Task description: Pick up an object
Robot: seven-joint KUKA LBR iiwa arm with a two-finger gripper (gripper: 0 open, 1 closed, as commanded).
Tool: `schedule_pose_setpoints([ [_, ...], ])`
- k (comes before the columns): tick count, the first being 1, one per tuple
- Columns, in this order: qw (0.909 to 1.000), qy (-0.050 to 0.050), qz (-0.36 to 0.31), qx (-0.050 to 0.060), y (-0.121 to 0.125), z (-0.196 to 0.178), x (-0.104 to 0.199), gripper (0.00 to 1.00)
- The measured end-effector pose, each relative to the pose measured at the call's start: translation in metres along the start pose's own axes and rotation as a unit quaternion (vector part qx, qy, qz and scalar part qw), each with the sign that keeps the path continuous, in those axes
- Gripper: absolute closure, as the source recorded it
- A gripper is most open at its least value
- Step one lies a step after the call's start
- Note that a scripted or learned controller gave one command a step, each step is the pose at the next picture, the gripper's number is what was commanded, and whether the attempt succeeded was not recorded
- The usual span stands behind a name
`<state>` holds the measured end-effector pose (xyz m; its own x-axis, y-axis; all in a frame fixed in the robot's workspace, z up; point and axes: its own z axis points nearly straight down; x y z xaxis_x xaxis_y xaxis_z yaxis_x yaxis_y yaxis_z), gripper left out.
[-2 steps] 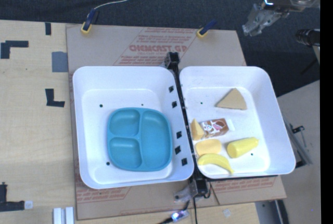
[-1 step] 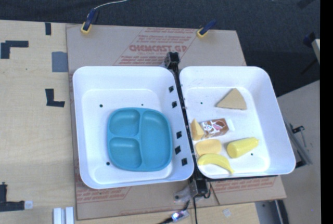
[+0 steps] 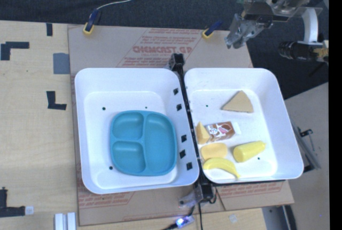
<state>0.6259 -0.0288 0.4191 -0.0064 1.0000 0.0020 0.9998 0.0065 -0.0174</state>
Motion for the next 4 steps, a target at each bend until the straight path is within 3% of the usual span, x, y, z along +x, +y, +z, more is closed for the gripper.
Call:
schedule_pose_setpoints([
  [1, 0.9999, -0.001, 0.0, -0.014, 0.035, -0.121, 0.031, 1.0],
  [2, 1.0, -0.001, 0.001, -0.004, -0.068, -0.077, 0.074, 1.0],
  [3, 1.0, -0.001, -0.003, -0.003, -0.117, -0.034, 0.16, 1.0],
  [4, 0.9999, -0.001, 0.0, -0.011, -0.064, -0.104, 0.216, 1.0],
])
